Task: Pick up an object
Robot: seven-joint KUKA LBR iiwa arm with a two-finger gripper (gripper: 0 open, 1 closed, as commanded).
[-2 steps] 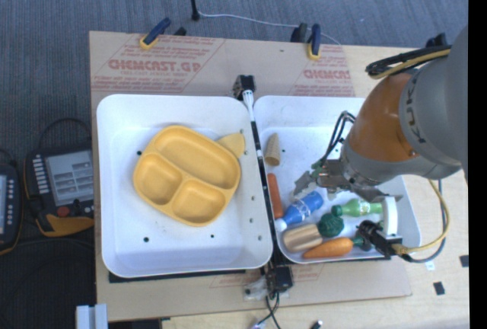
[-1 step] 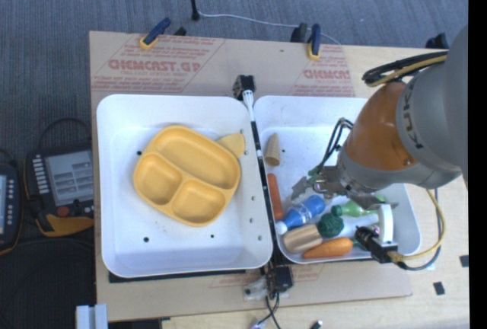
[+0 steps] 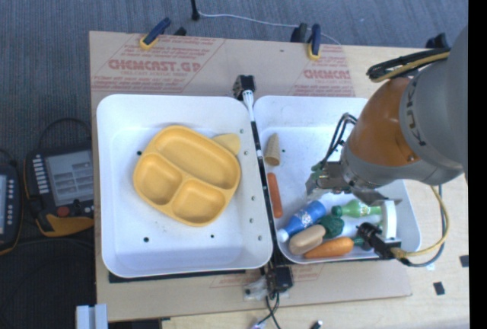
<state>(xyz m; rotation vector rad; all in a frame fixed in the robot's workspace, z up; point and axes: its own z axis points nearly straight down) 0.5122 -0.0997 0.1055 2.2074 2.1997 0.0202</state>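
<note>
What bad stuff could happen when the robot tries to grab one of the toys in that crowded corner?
The blue bottle, potato, carrot and broccoli lie packed together in the right bin, so the tool might nudge them or catch two at once. They also sit close to the bin's front wall, which could block the tool. The arm's bulk hides part of the pile from the camera.

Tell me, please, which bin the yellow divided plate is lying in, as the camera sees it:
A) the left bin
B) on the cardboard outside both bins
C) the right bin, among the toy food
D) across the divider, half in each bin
A: the yellow divided plate lies wholly inside the left bin, while the toy food, such as the carrot and blue bottle, sits in the right bin.
</note>
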